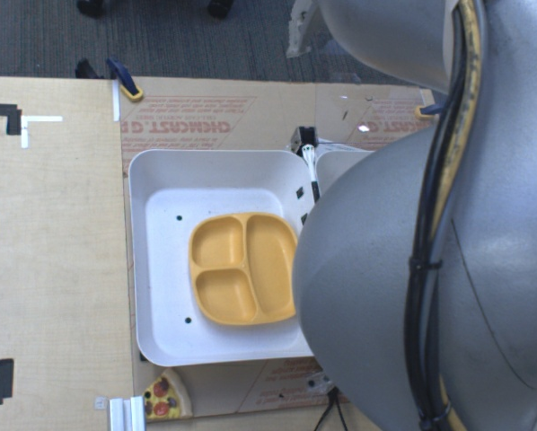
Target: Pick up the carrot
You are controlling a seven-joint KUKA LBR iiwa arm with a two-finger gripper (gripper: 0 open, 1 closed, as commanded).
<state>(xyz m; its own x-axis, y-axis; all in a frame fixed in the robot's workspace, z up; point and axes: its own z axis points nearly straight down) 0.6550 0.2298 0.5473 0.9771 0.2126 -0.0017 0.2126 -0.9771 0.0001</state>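
The grey arm looms large over the right half of the camera view and hides nearly all of the right bin. In the left white bin lies a yellow divided plate with three compartments, all bare. The arm's bulk covers the plate's right edge.
A blue and yellow clamp sits at the bench's back edge. A small pizza-printed toy lies on the cardboard just in front of the left bin. Pale wooden bench top spreads to the left. A black clip joins the bins at the back.
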